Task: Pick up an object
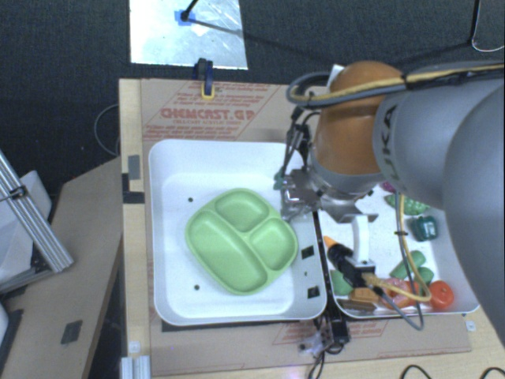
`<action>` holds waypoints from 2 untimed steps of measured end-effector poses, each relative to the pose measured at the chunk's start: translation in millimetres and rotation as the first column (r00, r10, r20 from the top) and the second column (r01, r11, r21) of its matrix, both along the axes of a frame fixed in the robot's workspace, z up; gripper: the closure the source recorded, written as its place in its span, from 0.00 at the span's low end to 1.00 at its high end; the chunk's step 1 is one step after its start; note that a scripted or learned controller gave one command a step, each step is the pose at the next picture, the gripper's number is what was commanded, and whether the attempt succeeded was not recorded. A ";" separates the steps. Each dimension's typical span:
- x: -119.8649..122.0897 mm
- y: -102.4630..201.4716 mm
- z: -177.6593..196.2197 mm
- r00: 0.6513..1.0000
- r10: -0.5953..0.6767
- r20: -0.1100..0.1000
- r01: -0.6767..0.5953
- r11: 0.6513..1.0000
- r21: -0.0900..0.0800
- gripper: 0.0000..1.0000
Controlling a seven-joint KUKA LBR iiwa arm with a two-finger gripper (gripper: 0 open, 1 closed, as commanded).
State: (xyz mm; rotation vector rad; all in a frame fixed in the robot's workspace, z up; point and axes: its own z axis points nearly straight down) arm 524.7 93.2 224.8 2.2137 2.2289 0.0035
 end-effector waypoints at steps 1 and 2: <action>0.7 -7.6 8.4 1.000 -0.006 0.000 0.006 1.000 0.000 1.00; 0.7 -16.1 7.1 1.000 -0.007 -0.001 0.007 1.000 -0.001 1.00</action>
